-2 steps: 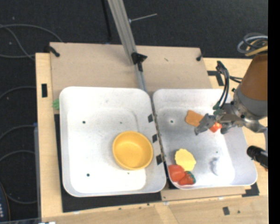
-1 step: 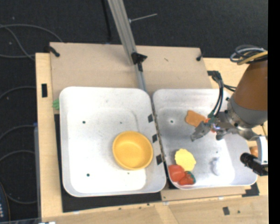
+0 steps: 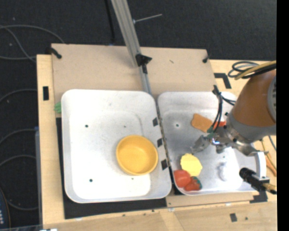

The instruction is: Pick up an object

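Camera view, looking down at a slant on the bench (image 3: 106, 71): two white bins side by side. The left bin (image 3: 91, 124) holds a yellow bowl (image 3: 137, 155), upright, sitting toward its near right corner. The right bin (image 3: 183, 107) carries the likely targets: an orange wedge-shaped piece (image 3: 201, 123) near the middle, a yellow lumpy piece (image 3: 191, 164) nearer me, and a red piece with a green tip (image 3: 187, 180) in the near left corner, just touching or almost touching the yellow one; I cannot tell which. A small whitish thing (image 3: 223, 170) lies to the right of the yellow piece, too washed out to name. The arm (image 3: 255, 105) comes in from the right, orange band low over the right bin, and the gripper (image 3: 208, 141) sits between the orange wedge and the yellow piece, apart from both as far as I can see. I cannot tell how it is set, and I see nothing in its grasp. My read: the pick has not landed. The yellow piece is nearest and stands clear on most sides; it looks like a light, stiff plastic toy, smooth and likely slippery, so I would close across its narrower width, low and centred. The red piece is crowded by the bin wall, a poorer choice.
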Robot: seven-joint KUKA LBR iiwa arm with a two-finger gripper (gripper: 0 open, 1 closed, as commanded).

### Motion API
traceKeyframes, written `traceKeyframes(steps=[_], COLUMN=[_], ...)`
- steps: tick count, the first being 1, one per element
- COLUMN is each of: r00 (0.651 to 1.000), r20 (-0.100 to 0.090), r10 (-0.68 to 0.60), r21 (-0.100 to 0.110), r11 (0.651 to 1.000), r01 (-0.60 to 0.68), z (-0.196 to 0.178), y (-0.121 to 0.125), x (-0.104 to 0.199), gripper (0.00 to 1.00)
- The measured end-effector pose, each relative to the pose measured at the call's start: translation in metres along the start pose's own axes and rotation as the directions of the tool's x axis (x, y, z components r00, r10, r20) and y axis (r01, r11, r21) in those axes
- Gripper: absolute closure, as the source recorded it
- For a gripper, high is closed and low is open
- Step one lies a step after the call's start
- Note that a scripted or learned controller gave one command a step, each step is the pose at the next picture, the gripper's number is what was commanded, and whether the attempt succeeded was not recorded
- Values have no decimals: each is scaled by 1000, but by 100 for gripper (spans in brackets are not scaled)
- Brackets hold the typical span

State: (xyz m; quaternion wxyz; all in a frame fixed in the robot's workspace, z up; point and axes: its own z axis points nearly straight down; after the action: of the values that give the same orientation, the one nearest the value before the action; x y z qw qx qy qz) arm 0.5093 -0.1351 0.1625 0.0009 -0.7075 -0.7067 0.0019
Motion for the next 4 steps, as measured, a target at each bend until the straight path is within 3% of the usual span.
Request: traceKeyframes(steps=[1,2,3,4], r00=[1000,1000,1000,1000], r20=[-3,0,-2,-2], r10=[2,-6,-6,-8], r21=[-9,-12,-6,-6], r11=[1000,1000,1000,1000], r01=[-2,6,6,8], z=[-14,-73,-72,-64], y=[3,10,11,29], x=[1,7,7,59], gripper=[100,100,100,100])
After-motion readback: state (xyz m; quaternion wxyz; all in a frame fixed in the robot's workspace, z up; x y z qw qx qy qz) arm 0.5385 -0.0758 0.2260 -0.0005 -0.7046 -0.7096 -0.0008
